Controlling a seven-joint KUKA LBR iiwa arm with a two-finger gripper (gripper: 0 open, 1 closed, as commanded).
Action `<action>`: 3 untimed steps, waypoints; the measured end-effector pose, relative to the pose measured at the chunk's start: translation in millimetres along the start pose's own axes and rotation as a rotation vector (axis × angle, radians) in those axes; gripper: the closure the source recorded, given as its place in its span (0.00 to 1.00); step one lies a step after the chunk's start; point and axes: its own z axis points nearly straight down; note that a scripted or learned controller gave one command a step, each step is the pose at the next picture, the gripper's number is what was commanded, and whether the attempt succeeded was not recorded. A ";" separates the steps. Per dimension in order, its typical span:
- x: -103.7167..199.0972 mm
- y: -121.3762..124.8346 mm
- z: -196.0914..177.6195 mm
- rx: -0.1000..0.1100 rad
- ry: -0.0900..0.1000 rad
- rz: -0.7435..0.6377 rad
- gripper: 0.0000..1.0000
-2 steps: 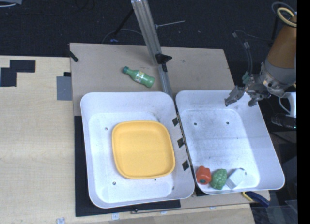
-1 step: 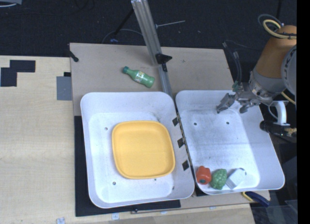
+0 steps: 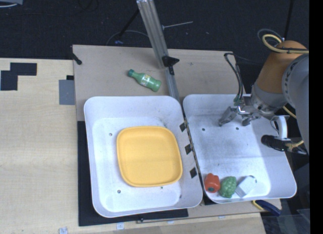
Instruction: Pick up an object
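While the gripper point(image 3: 236, 118) hangs with fingers spread apart and holding nothing over the right white bin point(image 3: 275, 185), a red pepper-shaped toy point(image 3: 212, 182) lies along that bin's front edge.

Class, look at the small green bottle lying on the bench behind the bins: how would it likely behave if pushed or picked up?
The green bottle lies on its side, so a sideways push would probably roll it. It looks small, likely light. Its rounded, smooth-looking body might slip from a pinch.
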 end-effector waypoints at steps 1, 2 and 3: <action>-0.1 1.3 -13.1 -0.005 -0.002 -0.001 1.00; 2.0 4.5 -55.9 -0.008 -0.002 0.002 1.00; -1.8 2.1 -99.1 -0.007 -0.002 0.001 1.00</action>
